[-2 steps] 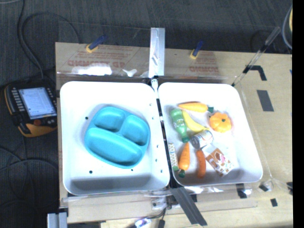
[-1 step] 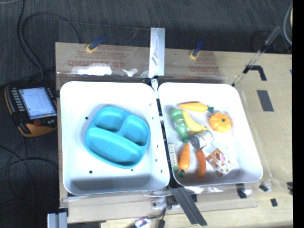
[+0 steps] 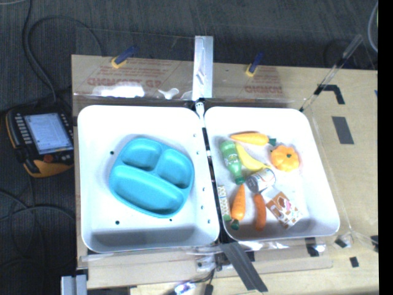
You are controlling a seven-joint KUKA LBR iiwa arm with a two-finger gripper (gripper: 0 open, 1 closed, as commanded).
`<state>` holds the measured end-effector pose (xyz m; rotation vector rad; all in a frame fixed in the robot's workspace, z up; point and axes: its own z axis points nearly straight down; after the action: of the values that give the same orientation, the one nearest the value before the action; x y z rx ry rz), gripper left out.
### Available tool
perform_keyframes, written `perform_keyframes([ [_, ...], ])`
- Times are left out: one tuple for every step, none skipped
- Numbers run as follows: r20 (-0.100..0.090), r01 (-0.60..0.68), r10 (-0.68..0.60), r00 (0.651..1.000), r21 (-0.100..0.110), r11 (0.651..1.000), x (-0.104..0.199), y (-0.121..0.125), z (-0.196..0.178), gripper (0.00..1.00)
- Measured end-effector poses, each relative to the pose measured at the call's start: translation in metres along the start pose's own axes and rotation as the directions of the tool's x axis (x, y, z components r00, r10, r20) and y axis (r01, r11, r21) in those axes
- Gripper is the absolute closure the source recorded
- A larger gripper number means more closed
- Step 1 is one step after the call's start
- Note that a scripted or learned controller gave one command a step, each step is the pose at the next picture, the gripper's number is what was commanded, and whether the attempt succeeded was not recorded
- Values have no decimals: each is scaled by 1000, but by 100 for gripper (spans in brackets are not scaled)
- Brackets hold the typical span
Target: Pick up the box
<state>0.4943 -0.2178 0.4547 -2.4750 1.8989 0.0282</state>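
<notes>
Box: I see the box [image 3: 284, 209] lying flat near the front of the right bin [image 3: 319, 165], its long side slanting.
Neighbours: a carrot [image 3: 260, 212] sits just beside it, a can [image 3: 261, 179] behind.
Farther back: a blue tray [image 3: 151, 175] sits in the left bin [image 3: 92, 165].
Pincer: I cannot tell its state.

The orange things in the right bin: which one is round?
The small pumpkin near the bin's right wall. It is round and squat; the two carrots lower down are long and thin.
</notes>
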Motion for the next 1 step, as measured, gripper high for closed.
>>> perform_keyframes([
  [7, 0, 0, 1000, 1, 1000, -1, -3, -7, 100],
])
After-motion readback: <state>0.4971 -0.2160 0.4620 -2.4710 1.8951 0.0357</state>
